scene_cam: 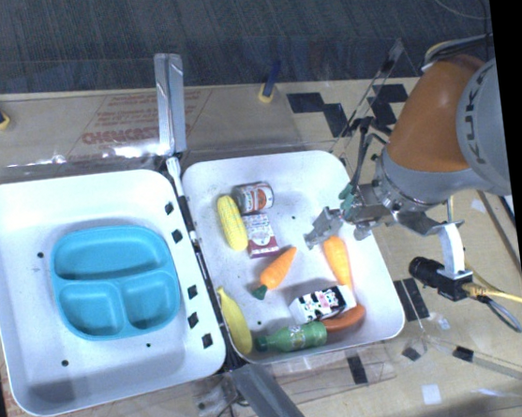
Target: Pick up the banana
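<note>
The banana (234, 320) is yellow and curved. It lies along the left wall of the right bin (307, 164), near the front corner, with its lower end beside a green bottle (292, 339). My gripper (339, 225) hovers at the right side of that bin, far right of the banana. It stands open with nothing held, just above the top end of an orange carrot-like piece (338, 259).
The right bin also holds a corn cob (232, 222), a can (255, 198), a red packet (262, 238), a carrot (279, 268), a black-and-white box (318, 304) and a red-orange piece (350, 317). The left bin (15, 280) holds a blue divided tray (114, 279).
</note>
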Motion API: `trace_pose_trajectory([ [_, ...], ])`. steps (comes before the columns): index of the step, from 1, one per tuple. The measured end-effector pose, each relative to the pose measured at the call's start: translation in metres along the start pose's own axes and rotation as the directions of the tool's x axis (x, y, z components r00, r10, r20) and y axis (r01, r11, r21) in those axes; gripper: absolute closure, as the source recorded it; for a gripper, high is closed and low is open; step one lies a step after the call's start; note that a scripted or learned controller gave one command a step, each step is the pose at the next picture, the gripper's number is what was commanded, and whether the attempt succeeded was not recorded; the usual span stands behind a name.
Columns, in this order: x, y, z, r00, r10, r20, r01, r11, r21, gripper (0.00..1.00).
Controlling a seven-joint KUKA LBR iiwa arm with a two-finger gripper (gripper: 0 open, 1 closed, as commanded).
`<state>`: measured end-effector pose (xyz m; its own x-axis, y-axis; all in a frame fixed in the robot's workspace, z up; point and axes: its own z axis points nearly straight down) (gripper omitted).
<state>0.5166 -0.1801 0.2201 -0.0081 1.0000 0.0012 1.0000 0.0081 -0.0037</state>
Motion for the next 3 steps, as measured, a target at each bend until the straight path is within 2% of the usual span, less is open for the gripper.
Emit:
trace_pose_trajectory([
  [1,0.055,0.066,0.069,0.962,-0.272,0.002,0.272,0.962,-0.001,0.00],
  [2,0.082,0.111,0.122,0.980,-0.199,0.005,0.199,0.980,-0.009,0.00],
  [3,0.083,0.112,0.110,0.979,-0.205,0.005,0.205,0.979,-0.013,1.00],
])
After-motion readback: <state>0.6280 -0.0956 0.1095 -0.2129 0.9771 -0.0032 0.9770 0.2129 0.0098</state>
